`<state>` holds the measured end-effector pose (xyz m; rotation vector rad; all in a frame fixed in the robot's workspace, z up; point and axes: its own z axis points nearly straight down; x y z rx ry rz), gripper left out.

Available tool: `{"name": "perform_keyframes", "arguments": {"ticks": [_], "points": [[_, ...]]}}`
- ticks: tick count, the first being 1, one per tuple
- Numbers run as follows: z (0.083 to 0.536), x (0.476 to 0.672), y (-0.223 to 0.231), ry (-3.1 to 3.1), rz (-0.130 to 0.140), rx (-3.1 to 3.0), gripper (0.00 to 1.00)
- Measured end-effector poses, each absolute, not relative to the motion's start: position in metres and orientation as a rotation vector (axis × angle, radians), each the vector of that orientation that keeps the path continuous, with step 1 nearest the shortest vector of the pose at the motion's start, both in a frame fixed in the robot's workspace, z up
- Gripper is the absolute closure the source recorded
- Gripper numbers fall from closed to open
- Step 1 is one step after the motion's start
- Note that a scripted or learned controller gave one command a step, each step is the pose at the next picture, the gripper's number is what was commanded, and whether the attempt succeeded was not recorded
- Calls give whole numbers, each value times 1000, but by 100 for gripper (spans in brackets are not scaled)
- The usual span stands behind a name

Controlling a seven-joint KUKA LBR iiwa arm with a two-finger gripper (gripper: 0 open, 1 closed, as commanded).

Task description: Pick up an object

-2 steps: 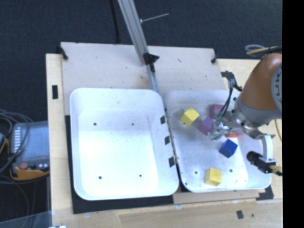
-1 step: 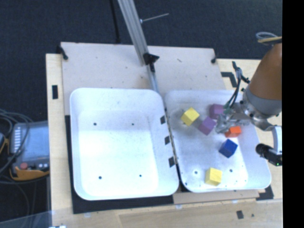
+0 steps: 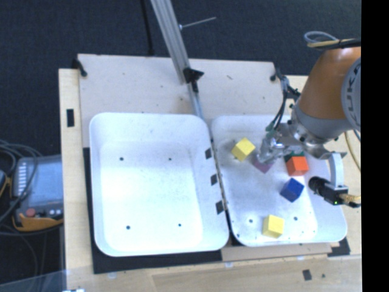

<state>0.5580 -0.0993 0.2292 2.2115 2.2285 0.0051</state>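
Down in the right bin [image 3: 325, 227], claw [image 3: 268, 154] over a purple block [image 3: 263, 165].

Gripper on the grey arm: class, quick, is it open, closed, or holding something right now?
Gripper: cannot be told; it sits low in the right white bin over a small purple block.

I see five small blocks in the right bin [image 3: 243, 129] — yellow cube [image 3: 243, 149], purple block [image 3: 264, 165], orange cube [image 3: 297, 165], blue cube [image 3: 292, 190], second yellow cube [image 3: 273, 225].
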Motion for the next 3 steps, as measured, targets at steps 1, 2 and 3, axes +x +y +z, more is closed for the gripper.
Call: {"name": "perform_keyframes", "arguments": {"ticks": [1,2,3], "points": [[229,563,-39,2231,3,2212,100],[223,581,7,2229,2,2214,100],[221,593,52,2229,3,2213,100]]}}
